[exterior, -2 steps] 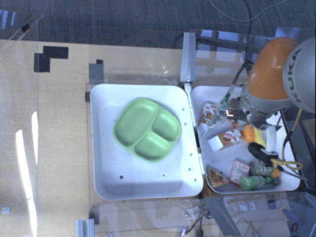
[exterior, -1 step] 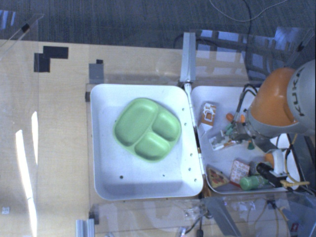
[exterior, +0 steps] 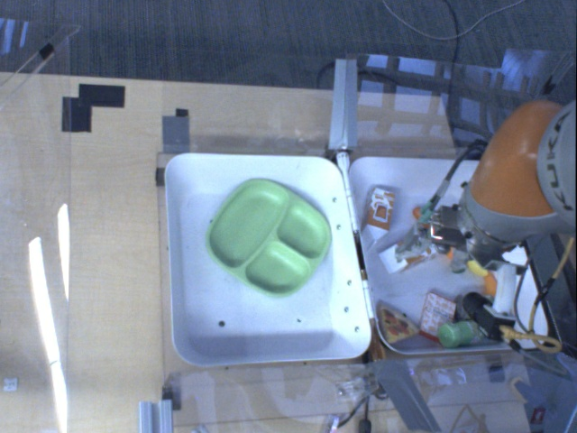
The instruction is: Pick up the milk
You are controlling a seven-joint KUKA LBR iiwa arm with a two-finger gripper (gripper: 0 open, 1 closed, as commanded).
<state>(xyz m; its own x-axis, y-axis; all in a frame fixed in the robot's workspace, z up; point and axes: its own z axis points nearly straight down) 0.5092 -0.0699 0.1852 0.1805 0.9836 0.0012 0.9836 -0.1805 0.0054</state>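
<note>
The arm (exterior: 518, 174) runs off the picture's right edge and covers the right side of the right bin (exterior: 406, 282), hiding that wall. At this bin's middle the gripper (exterior: 424, 238) overlaps small orange pieces (exterior: 422, 213), too blurred to name. In the bin's far left corner is a carton (exterior: 381, 207), possibly the milk; its print is too small to read.

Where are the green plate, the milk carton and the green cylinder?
green plate (exterior: 270, 234): camera view, its middle, near the ridges.
milk carton (exterior: 380, 207): camera view, its upward face.
green cylinder (exterior: 457, 334): camera view, its side.
</note>
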